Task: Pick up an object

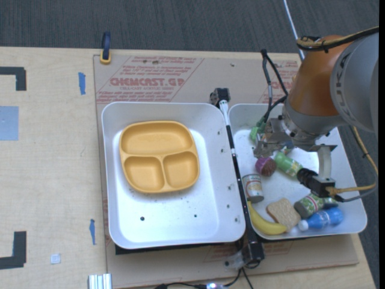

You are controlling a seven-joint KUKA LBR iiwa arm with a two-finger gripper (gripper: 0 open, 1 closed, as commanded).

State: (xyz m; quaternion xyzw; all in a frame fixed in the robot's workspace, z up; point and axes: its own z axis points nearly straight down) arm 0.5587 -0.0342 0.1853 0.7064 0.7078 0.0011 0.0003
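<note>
The grey arm with its orange band reaches in from the right over the right-hand shallow white bin (355,218), and its two-finger gripper (269,144) hangs low over that bin's upper middle. How wide the fingers stand cannot be told, since the wrist hides them.

Just below the gripper lies a small round purple object (265,165), with a green and yellow bottle (287,164) lying tilted just beside it on the right. Nearer the front of this bin are a small tin can (254,187), a yellow banana (262,219) along the left wall, a slice of brown bread (283,212) touching the banana, a green-labelled can (308,205) and a blue bottle (322,218).

The left-hand white bin (174,221) holds a yellow-orange divided plastic plate (159,155) in its upper half. Both bins sit on a board on the pale wooden worktop (48,179).
</note>
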